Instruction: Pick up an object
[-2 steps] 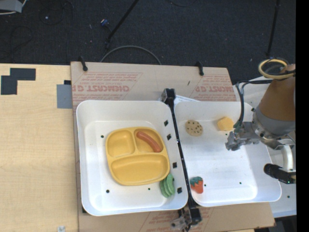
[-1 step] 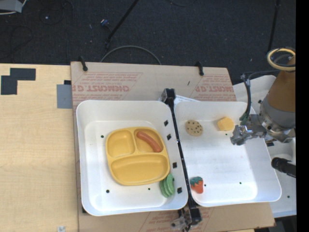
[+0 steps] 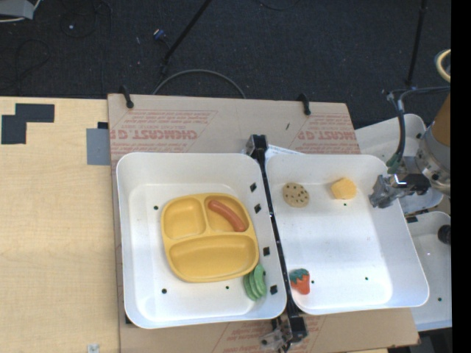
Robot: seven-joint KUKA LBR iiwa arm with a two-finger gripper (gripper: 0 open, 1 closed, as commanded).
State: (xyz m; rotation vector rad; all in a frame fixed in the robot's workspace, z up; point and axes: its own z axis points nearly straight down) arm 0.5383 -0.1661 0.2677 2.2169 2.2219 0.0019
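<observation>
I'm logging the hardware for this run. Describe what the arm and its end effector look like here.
At the frame's right edge, the arm shows a pale grey body with an orange-tan band above the wrist. A dark cable loops down alongside it. The end effector is a small, boxy assembly of dark grey and black metal parts, too small and cluttered to make out markings.

The tool sits at the right rim of the right bin, just beside a yellow cheese-like block, with a chocolate-chip cookie further off on the same line. Well away from it, in that bin's near left corner, lies a red toy strawberry. Beyond the divider, the left bin holds a yellow divided plate with a toy sausage in one compartment and a green ridged toy touching the plate's edge.
</observation>
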